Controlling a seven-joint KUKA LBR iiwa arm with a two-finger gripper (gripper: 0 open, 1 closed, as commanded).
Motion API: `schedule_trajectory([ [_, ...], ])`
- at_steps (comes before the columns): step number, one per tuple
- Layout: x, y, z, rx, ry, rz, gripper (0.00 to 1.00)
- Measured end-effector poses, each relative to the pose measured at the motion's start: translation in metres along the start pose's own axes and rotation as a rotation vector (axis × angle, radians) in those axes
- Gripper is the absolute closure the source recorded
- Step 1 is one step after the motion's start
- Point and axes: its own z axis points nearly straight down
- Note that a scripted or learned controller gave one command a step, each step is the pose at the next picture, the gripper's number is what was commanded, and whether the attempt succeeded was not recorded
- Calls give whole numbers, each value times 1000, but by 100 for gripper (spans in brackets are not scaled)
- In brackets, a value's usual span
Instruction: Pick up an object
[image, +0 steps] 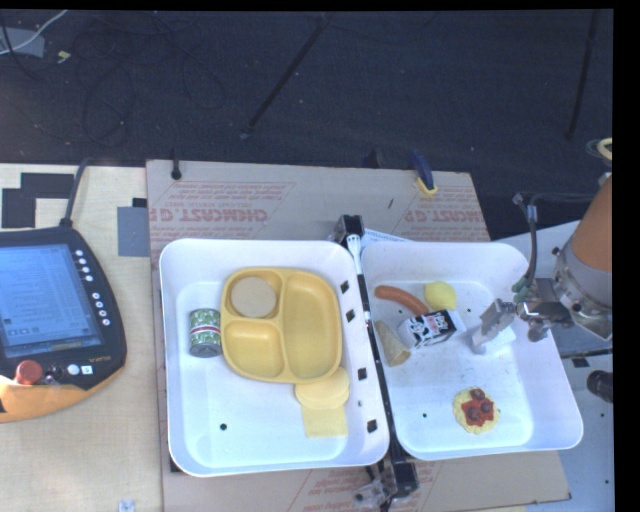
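The right bin (540, 400) holds a brown sausage (400, 298), a yellow lemon (440, 295), a small black-and-white carton (430, 327), a tan wedge (392, 343) and a yellow tart with red berries (476, 410). My gripper (490, 330) hovers over the right part of this bin, to the right of the carton and above the tart. It looks open, with nothing between its fingers. The left bin (200, 430) carries a yellow divided plate (300, 330), a green can (205, 332) and a pale yellow slice (322, 408).
A divider with black clips (362, 340) separates the two bins. A control pendant (50, 310) lies on the bench at far left. Cardboard (300, 205) lies under the bins. The arm's wrist (590, 290) sits at the right edge.
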Motion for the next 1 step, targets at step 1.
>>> schedule_trajectory([
  [1, 59, 51, 69, 6, 4, -7, 0],
])
